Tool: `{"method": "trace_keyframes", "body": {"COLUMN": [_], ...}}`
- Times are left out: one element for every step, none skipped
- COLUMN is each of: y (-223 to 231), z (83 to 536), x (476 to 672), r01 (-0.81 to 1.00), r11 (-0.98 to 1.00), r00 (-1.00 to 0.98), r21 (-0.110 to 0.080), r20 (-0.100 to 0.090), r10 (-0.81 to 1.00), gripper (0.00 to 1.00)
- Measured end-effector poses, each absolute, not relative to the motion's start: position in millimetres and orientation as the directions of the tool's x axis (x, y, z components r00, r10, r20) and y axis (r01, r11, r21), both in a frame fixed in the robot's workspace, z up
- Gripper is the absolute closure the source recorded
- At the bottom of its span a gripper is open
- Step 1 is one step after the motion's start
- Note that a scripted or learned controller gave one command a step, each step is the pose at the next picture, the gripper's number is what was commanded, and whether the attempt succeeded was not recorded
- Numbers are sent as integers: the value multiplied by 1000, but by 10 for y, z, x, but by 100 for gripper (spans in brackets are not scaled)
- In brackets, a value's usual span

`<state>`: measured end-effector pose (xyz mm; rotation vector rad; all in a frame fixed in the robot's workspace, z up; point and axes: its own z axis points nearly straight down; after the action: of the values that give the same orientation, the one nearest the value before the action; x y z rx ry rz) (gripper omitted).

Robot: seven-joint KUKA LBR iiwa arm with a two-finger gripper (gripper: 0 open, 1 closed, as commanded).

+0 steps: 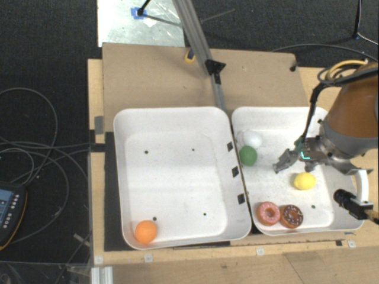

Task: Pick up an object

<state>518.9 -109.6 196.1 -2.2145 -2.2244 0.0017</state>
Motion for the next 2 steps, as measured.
{"method": "trace_keyframes", "body": {"y": [-1098,-1159], "z": [1977,1369], "x": [5198,5202], "r01": [1000,1000], "r11": [2,0], "r00": [-2,0], "r21": [1,-5], "r20": [1,1], "r10": [1000,1000], "gripper": [0,0]}}
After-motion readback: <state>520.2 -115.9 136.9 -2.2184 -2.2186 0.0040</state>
